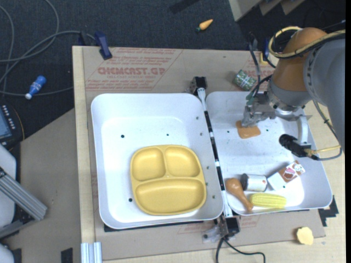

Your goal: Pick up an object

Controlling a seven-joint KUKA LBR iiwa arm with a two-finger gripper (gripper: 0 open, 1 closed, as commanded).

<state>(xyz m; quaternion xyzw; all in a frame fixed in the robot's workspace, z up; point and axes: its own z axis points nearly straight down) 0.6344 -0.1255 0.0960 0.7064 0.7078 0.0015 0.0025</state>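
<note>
My bench [137,70], brown board mid-frame, carries two white bins: left bin [109,119], right bin [230,158]. A small crumpled can [244,80] lies at upper right.

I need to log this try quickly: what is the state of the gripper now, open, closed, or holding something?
Gripper: low in the right bin, right above the orange toy piece; open or closed, and any hold, cannot be told.

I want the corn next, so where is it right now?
The corn lies in the right bin, at its near edge, just in front of the white can and right of the drumstick.
</note>
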